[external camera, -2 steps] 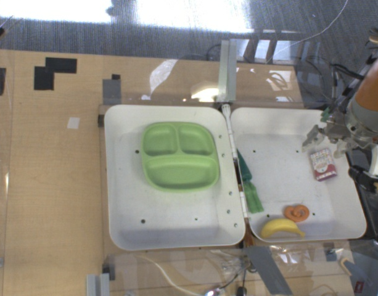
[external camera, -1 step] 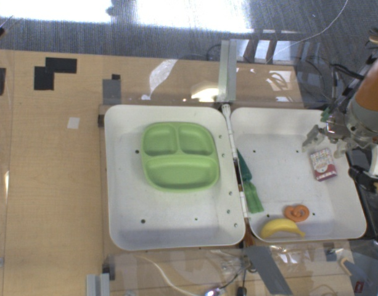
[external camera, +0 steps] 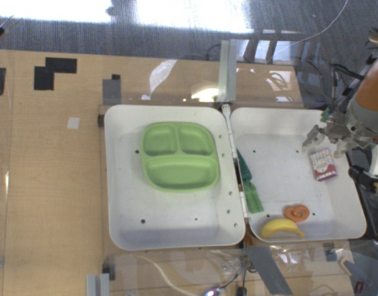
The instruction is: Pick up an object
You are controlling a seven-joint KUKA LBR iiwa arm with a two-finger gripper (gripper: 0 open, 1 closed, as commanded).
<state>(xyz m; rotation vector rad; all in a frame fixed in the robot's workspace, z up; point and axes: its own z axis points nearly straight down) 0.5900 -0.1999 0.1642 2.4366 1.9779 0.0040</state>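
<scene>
Claw (external camera: 329, 142) at right bin's (external camera: 272, 165) far right edge; open or closed: cannot tell. Small printed packet (external camera: 322, 164) just beneath it. Banana (external camera: 281, 227), orange ring (external camera: 296, 213) near edge. Green tray (external camera: 178, 156) in left bin (external camera: 124, 214).

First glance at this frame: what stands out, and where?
A green divided plate sits in the middle of the left bin. In the right bin, a banana and an orange ring lie near the front edge, with a small printed packet just below the gripper at the right.
</scene>
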